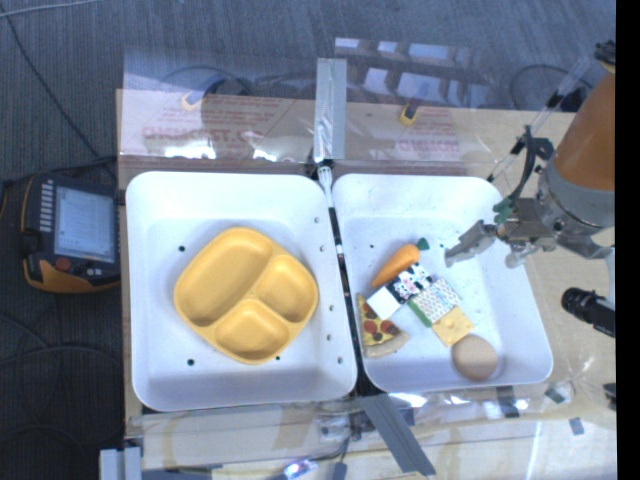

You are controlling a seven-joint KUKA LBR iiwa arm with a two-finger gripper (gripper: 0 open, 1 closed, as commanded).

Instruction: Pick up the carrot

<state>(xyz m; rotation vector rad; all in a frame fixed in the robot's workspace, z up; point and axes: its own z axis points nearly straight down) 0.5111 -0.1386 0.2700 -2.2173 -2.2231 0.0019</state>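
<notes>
An orange carrot (pixel 397 263) with a green top lies tilted in the right bin (pixel 395 203), left of its middle, touching the cluster of toy food below it. My gripper (pixel 490 243) hangs at the right bin's right side, well to the right of the carrot and level with it. Its two grey fingers (pixel 465 245) spread apart with nothing between them. The orange-banded wrist rises behind it at the right edge.
Below the carrot lie a black-and-white carton (pixel 400 290), a pizza slice (pixel 378 330), a checkered wedge (pixel 440 306) and a tan egg (pixel 475 356). The left bin (pixel 150 368) holds a yellow divided plate (pixel 246 293). A teach pendant (pixel 65 233) sits at far left.
</notes>
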